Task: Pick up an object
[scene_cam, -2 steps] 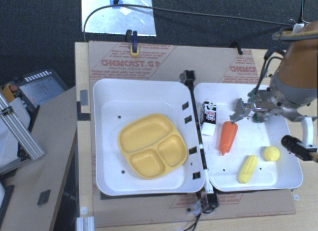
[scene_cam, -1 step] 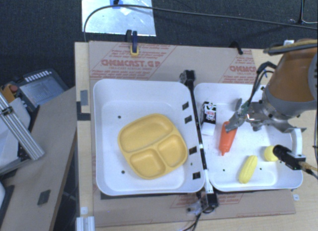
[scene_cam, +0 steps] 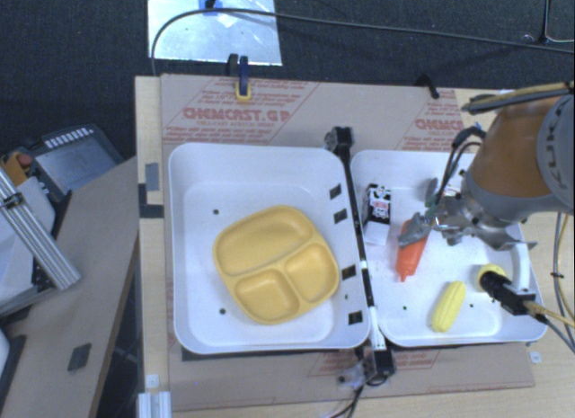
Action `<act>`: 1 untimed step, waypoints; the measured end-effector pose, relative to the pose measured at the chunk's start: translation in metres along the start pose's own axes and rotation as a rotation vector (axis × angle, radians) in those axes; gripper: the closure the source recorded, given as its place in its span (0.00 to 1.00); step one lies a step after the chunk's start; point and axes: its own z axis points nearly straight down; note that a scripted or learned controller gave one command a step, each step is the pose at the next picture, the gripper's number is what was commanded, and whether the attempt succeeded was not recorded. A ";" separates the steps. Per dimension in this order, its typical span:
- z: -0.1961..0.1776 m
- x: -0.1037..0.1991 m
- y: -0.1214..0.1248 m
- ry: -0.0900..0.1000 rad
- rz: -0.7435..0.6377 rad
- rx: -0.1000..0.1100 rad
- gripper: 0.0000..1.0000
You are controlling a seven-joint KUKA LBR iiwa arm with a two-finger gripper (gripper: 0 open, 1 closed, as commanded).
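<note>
Brown board covers the table under two white bins; in the right bin (scene_cam: 395,331) the claw (scene_cam: 422,224) hovers at the carrot's (scene_cam: 409,259) top, grip unclear. Descend straight, centre it, close along its narrow width

The table (scene_cam: 148,254) sits pale and tan under the camera, and spread across it is a brown sheet of cardboard (scene_cam: 296,111) printed with red lettering. On that sheet lie two shallow white bins, touching along the middle: the left bin (scene_cam: 193,227) and the right bin (scene_cam: 395,160). At the cardboard's far edge a yellow clamp (scene_cam: 243,88) bites down, and a black clip (scene_cam: 340,137) stands where the bins meet.
</note>
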 end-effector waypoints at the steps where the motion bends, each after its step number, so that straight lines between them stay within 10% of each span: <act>1: 0.043 0.001 -0.004 0.000 0.000 0.000 0.00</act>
